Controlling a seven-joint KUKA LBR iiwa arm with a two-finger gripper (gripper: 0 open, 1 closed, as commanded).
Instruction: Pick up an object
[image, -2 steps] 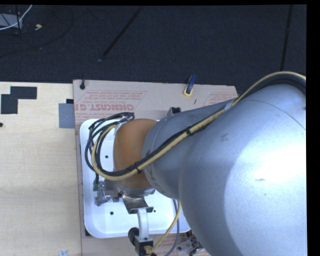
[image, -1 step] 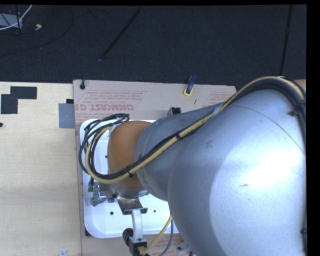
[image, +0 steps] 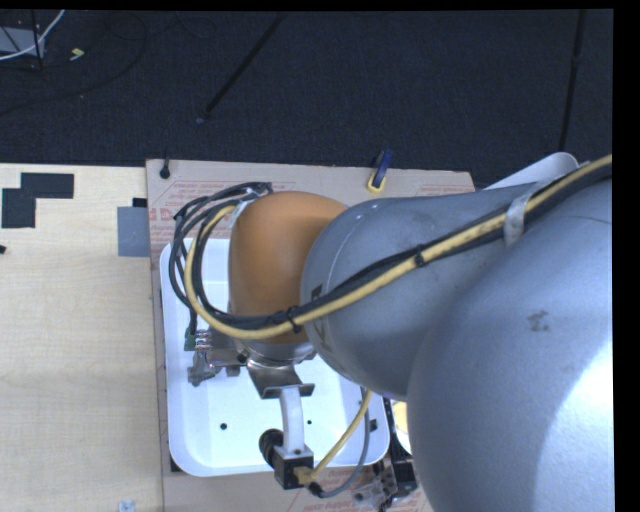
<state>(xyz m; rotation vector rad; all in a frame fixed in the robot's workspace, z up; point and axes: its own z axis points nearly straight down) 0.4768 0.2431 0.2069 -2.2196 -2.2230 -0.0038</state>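
Observation:
My grey arm reaches in from the right and covers most of the scene. Its orange band hangs over the left white bin. Below the band, the gripper sits low over the bin's middle, with metal parts on its left and a white bar with a black end running toward the bin's front rim. The arm hides much of the bin floor. The visible strip of floor at the front left shows bare white plastic with small dark dots.
Black and yellow cables loop off the wrist over the bin's left side. The bin rests on a brown board with a blue and yellow clamp at its back edge. Pale wooden bench lies to the left.

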